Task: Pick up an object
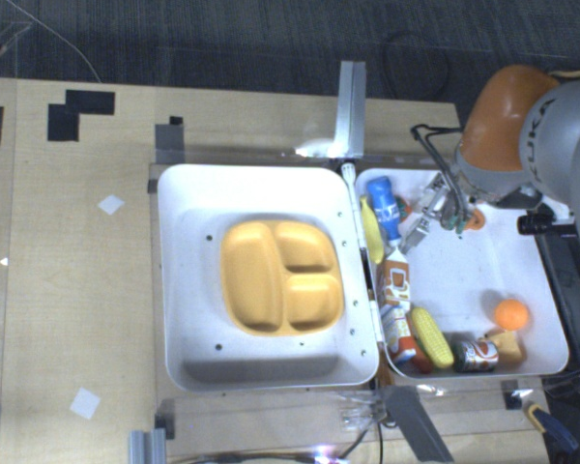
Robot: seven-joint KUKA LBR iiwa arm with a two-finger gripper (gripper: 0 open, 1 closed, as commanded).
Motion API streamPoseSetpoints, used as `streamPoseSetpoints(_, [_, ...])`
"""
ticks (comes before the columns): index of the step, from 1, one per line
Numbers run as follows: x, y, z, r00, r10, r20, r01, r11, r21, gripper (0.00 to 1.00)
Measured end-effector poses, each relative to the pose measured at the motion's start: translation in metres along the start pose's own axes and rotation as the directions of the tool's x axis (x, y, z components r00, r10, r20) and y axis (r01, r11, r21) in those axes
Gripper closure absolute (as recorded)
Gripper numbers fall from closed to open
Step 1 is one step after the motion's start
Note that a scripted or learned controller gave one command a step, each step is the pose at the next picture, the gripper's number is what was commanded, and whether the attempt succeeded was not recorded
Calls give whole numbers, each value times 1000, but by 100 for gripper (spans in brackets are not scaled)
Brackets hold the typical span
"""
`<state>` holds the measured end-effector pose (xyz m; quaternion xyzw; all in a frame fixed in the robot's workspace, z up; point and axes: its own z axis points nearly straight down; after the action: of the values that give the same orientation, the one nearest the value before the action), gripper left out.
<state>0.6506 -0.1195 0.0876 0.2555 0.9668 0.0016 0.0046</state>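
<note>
A: Nearest the camera, what lies along the bottom edge of the right-hand shallow white bin (551, 288)?

B: Below the gripper (427, 216), well apart from it, a yellow plastic corn cob (431, 336) sits beside a dark drink can (478, 355) on its side. An orange ball (511, 314) rests to the gripper's lower right.

A: And the gripper itself?

B: It hangs low in the bin's upper part. Its tips are small and blurred, so I cannot tell their state. Nothing is visibly between them.

A: What is closest to it?

B: A blue bottle (383, 207) just to its left, a yellow banana-shaped toy (370, 230) beyond that, and a white-and-orange carton (395, 283) just below.

A: What could go wrong?

B: Those three crowd the bin's left wall, touching or nearly so. A descent there could wedge against a neighbour or the wall, and the rounded bottle could squirt sideways.

A: The other bin?

B: Far left of the gripper, the left-hand white bin (188, 259) holds a yellow divided plastic tray (280, 275).
</note>
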Motion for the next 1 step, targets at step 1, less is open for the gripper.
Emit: streamPoseSetpoints(1, [-1,-1,0,1000,1,0,-1,1000,1,0])
